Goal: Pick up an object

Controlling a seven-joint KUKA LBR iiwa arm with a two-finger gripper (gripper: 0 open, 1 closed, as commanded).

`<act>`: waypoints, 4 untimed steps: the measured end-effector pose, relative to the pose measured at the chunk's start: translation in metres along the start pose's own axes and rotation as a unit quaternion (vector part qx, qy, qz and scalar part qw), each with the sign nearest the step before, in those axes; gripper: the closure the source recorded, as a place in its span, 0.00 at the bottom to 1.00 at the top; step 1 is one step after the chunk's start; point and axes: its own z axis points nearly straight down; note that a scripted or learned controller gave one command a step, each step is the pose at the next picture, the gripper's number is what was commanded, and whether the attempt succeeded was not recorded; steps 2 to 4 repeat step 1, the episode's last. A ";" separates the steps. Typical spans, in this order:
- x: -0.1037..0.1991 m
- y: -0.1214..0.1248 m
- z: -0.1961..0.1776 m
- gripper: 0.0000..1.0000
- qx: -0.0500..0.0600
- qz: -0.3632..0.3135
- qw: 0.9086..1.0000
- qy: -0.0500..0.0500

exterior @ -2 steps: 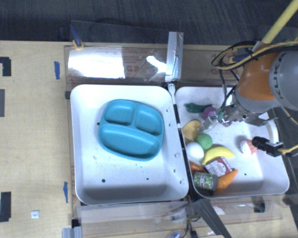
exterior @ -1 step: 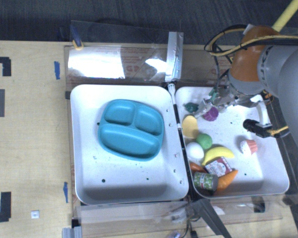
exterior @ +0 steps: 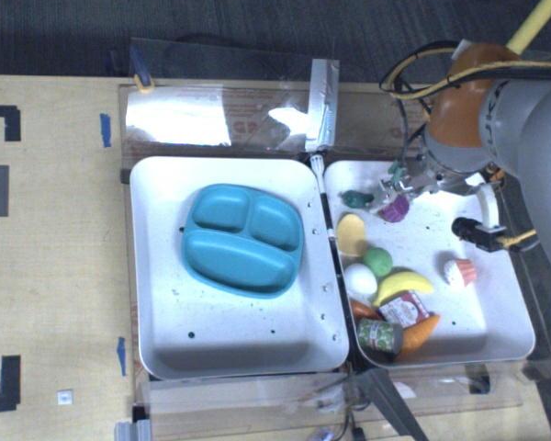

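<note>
Two bins are sitting side by side on the surface (exterior: 46, 274). A divided plate (exterior: 243, 239) is lying in the left bin (exterior: 156, 338). Toy foods are crowding the left side of the right bin (exterior: 510, 333), the banana (exterior: 404, 286) lying in front of the ball (exterior: 378, 262).

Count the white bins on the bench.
2. The left bin holds a blue divided plate; the right bin holds the small toy foods, with the gripper above its far end.
</note>
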 end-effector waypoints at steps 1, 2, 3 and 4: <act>0.077 -0.032 -0.090 1.00 0.002 0.012 1.000 0.002; 0.077 -0.032 -0.090 1.00 0.002 0.012 1.000 0.002; 0.077 -0.032 -0.090 1.00 0.002 0.012 1.000 0.002; 0.077 -0.032 -0.090 1.00 0.002 0.012 1.000 0.002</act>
